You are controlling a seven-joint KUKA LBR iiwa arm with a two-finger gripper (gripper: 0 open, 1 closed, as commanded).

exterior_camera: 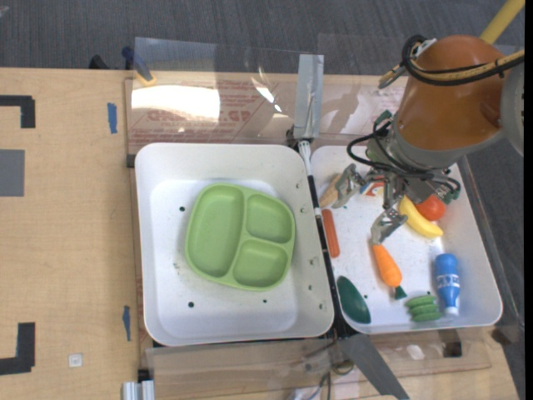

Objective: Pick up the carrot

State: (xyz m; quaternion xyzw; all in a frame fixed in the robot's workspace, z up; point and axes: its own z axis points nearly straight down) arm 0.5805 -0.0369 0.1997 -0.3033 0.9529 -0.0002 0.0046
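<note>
Carrot [386, 265]: small orange toy with green stub end, lying flat on the floor of the right bin [479, 223], between a red sausage-shaped piece [331, 232] and a blue bottle [447, 282]. Likely light, rigid, smooth plastic (may slip); best taken across its thicker middle. Hand [385, 225]: just above the carrot's upper end, holding nothing; how far apart its fingers stand, I cannot tell.

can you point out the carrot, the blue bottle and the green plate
carrot [386, 265]: camera view, middle of its orange body
blue bottle [447, 280]: camera view, middle of its body
green plate [218, 230]: camera view, floor of its large left compartment
</note>
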